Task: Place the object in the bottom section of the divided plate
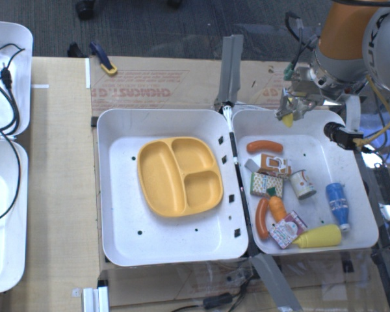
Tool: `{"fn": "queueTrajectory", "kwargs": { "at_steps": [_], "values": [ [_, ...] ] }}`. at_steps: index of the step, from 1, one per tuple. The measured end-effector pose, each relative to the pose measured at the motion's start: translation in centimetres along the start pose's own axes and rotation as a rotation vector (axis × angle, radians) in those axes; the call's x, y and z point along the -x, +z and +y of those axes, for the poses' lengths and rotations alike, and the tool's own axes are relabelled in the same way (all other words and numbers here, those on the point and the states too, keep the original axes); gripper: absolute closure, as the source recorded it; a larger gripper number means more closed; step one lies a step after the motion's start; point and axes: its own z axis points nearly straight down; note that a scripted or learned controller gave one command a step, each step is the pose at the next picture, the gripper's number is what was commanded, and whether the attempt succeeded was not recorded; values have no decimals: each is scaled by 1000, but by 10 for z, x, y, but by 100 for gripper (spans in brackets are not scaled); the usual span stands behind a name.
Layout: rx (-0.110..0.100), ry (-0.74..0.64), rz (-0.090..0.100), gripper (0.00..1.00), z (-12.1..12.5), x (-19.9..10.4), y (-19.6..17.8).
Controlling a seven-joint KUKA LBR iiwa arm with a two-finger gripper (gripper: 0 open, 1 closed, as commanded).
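Bench w/ two white bins [110, 194], gripper [288, 117] above right bin's far edge, clamped on small yellow object [287, 119].

Divided plate [180, 175] showing plain yellow. Both bins [117, 239] showing white with small black marks. Sausage [264, 147] and second sausage [262, 217] showing orange-red; carrot [277, 208] showing orange. Bottle [337, 204] showing blue with white label. Squeeze bottle [319, 237] showing yellow. Can [303, 184] showing white-grey. Carton [273, 165] showing brown-orange print; pouch [287, 229] showing pink and white. Arm [351, 18] showing orange band on grey.
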Motion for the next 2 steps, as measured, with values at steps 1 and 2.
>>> {"fn": "queueTrajectory", "kwargs": {
  "at_steps": [1, 2],
  "values": [
    [2, 19, 1, 100, -2, 41, -77],
    [-1, 149, 2, 100, -53, -11, 20]
  ]
}}
